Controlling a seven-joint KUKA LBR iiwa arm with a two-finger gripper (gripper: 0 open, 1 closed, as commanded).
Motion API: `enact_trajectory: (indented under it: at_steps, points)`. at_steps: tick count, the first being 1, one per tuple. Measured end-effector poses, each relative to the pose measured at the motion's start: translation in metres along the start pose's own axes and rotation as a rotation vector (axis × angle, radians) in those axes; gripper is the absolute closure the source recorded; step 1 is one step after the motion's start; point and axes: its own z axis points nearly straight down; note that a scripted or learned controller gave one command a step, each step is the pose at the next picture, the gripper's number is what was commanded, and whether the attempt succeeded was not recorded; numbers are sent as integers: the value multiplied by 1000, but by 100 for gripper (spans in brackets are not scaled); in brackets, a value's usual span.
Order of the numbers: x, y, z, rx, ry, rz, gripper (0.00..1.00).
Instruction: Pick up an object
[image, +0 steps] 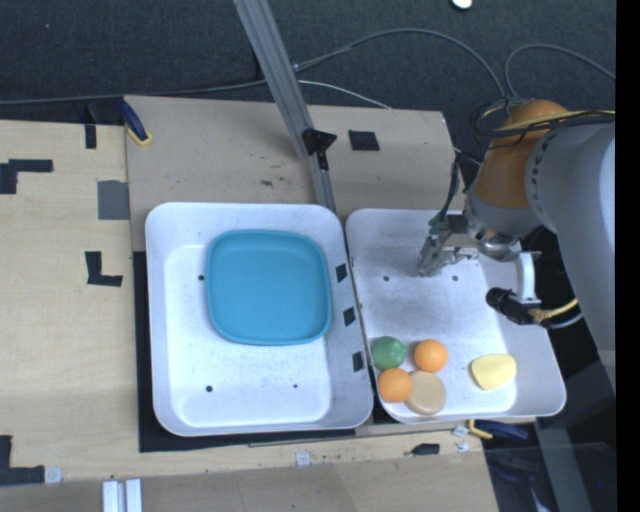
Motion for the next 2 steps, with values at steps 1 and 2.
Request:
enact_trajectory:
  at_steps: [1, 2]
  points:
    - [3, 5, -62, -5, 0, 0, 100]
    - [8, 0, -108, -4, 0, 0, 100]
